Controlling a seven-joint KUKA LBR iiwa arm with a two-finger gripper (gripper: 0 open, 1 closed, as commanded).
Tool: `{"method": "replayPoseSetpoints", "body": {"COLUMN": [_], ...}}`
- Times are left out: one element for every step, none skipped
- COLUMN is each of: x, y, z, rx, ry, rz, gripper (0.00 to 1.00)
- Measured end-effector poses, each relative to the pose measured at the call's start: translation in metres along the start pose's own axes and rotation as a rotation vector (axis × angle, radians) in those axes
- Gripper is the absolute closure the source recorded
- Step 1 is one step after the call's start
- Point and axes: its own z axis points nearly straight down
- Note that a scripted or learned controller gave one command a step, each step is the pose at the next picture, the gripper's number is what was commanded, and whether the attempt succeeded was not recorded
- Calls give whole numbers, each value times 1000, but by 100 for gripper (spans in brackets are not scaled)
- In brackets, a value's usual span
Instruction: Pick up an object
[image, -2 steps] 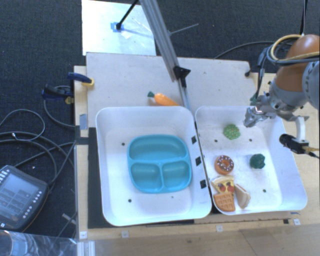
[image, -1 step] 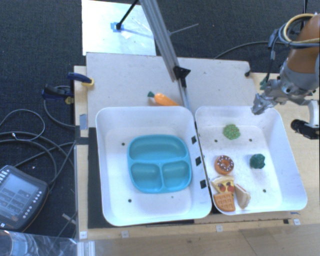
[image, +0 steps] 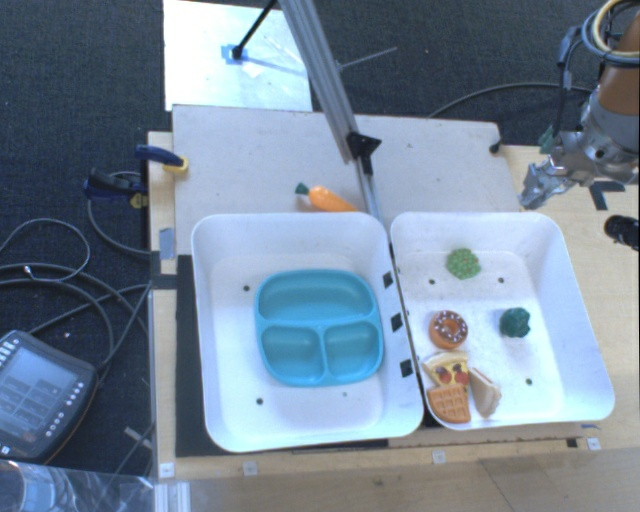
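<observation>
The tool (image: 540, 185) hangs above the desk's far right corner, just outside the right bin (image: 575, 300); I cannot tell whether it is spread or closed, and nothing shows in it. The toys lie in that bin: a light green piece (image: 462, 263), a dark green one (image: 515, 322), a donut (image: 449, 329). To do this well, I'd pick the dark green piece, standing apart, and descend straight over it. The arm (image: 610, 100) reaches in high from the right, wrist bent downward.

Grey arm with orange band at upper right, pincer (image: 540, 188) pointing down-left, holding nothing
</observation>
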Motion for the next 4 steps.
{"method": "replayPoseSetpoints", "body": {"x": [50,98,142,193], "y": [-9,-23,-26,-29], "z": [17,26,25,21], "rx": [9,9,9,8], "ry": [3,4,4,5], "rz": [-2,-2,-2,-3], "gripper": [100,100,100,100]}}
